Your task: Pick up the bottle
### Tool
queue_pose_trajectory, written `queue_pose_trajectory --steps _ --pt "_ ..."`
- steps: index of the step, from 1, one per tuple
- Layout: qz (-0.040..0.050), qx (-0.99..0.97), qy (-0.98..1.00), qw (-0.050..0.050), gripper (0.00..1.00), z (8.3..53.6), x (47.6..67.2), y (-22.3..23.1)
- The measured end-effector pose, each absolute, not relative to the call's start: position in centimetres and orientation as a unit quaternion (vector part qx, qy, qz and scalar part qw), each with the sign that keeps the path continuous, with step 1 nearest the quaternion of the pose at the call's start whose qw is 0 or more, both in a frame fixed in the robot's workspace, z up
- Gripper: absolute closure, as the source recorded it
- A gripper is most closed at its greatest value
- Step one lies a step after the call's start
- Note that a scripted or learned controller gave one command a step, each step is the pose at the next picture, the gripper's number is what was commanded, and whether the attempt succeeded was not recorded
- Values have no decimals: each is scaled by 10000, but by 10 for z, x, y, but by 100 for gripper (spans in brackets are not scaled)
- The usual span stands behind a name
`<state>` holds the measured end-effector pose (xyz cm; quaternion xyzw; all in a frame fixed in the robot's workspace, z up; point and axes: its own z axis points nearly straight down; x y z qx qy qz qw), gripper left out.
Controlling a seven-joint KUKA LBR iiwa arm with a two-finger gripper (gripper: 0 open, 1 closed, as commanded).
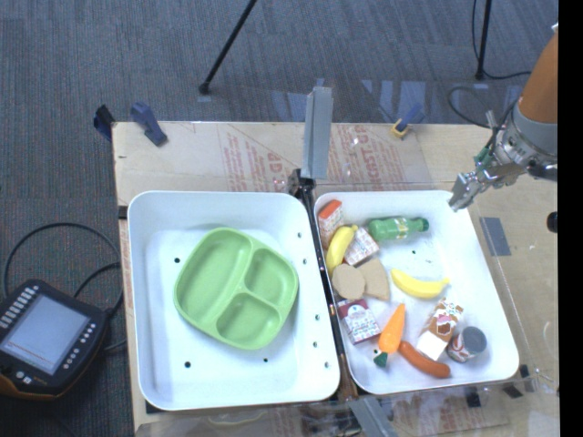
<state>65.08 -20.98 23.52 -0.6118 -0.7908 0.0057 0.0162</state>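
Gripper [463,196] over right bin's [492,271] far right corner, jaw state unclear, nothing held. Bottle [397,228] lies sideways, near carton [363,244]. Approach across its width, mid-body.

Two bananas [339,246], one bottle [397,228], one carrot [392,330], two bins [150,235]

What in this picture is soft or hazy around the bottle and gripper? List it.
Camera view: even lighting, faint shadows; the green bottle is fairly sharp with a pale sheen, lying in the right bin; the gripper at the bin's top right corner is slightly blurred.
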Motion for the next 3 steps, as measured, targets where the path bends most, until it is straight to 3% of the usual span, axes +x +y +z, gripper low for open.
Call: queue_pose_trajectory --steps 1,2,3 --pt "67 -6108 -7915 186 100 240 651 -210" --pt "67 -6107 -7916 186 0 240 651 -210" --pt "3 -6216 -7834 25 0 94 646 -209"
